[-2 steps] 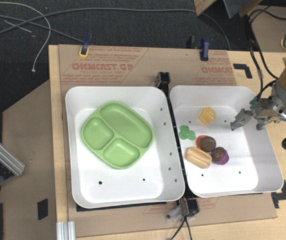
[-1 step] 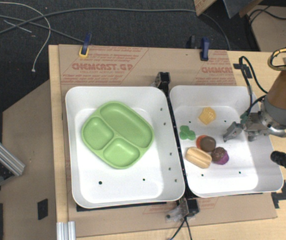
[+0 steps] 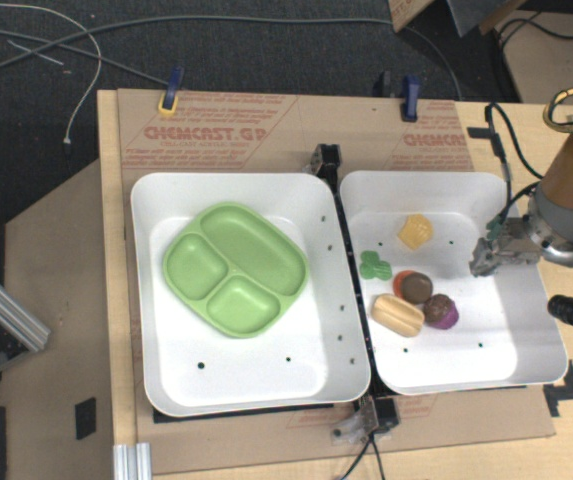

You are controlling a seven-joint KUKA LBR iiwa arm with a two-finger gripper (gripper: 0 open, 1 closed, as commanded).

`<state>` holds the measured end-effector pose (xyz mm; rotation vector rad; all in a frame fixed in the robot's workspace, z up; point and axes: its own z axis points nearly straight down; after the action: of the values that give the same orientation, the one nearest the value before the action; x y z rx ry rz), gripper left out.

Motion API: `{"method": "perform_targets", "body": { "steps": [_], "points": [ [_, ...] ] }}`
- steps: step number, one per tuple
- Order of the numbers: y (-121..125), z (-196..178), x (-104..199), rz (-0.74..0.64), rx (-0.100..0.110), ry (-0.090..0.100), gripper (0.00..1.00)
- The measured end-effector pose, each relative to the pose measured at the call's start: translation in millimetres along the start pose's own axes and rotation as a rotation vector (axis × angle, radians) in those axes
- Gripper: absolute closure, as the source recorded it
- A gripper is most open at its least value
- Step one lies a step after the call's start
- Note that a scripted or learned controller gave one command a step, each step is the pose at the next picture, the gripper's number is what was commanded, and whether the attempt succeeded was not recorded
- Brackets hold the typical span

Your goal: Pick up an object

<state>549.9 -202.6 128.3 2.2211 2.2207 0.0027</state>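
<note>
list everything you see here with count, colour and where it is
white bins: 2, white, side by side on the bench
divided plate: 1, light green, three compartments, in the left bin
yellow toy food: 1, yellow, upper middle of the right bin
green toy piece: 1, green, right bin near its left wall
brown and red toy: 1, brown and red, middle of the right bin
purple toy: 1, purple, just right of the brown and red toy
toy bun: 1, tan, lower left of the cluster
clamps: 2, blue, on the board's far edge
cables: several, pale, on the dark floor
gripper: 1, grey, over the right bin's right side
</note>
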Motion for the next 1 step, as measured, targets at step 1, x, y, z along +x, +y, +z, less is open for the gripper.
{"method": "perform_targets", "body": {
  "steps": [1],
  "points": [
    [1.8,-44.8,4.6,-0.002,-0.004,-0.002,1.00]
  ]
}}
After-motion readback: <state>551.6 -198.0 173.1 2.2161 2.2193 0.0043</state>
